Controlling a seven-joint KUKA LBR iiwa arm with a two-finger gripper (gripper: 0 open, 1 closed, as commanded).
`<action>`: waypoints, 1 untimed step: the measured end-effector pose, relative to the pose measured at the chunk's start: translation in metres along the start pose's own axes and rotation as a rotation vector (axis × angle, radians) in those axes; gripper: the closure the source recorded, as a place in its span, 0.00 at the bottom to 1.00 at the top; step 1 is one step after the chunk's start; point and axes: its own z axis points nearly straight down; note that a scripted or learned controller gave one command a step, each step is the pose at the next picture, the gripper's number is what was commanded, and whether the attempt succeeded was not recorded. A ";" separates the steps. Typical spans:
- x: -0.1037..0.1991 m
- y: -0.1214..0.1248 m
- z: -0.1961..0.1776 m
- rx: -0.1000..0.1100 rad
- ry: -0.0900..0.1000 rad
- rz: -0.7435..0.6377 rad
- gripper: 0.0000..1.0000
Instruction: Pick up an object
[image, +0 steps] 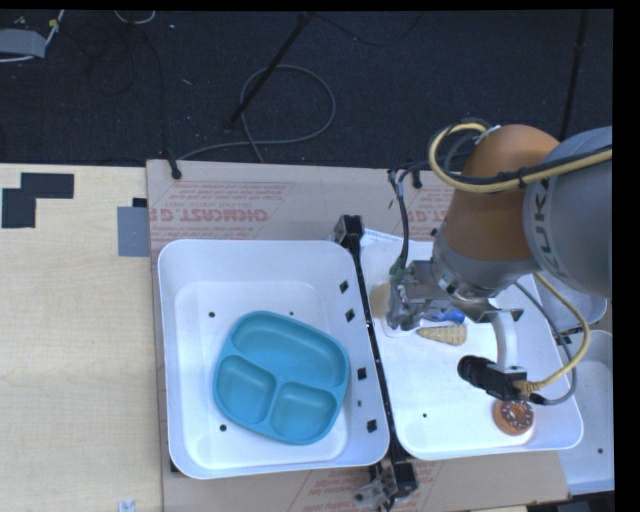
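While nothing is visibly lifted, pick looks not done. Left bin (180, 300), centre-left of frame: blue divided tray (280, 377) lying flat, untouched. Right bin (440, 440): gripper (408, 312) low at its upper-left part, beside tan, bread-like piece (381, 297); pale ridged piece (444, 334) just right of it. Finger state: can't tell, wrist hides it. Brown sprinkled donut (515, 417) at lower right, well apart. Grasp and lift judged left to do.

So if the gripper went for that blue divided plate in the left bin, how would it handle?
The blue divided plate looks like rigid moulded plastic, so probably stiff and light. It lies flat on the left bin floor; its low rounded rim may offer little to pinch. Pushed, it would likely slide, not tip.
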 end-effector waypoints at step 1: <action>0.051 0.008 0.007 -0.002 -0.001 -0.001 1.00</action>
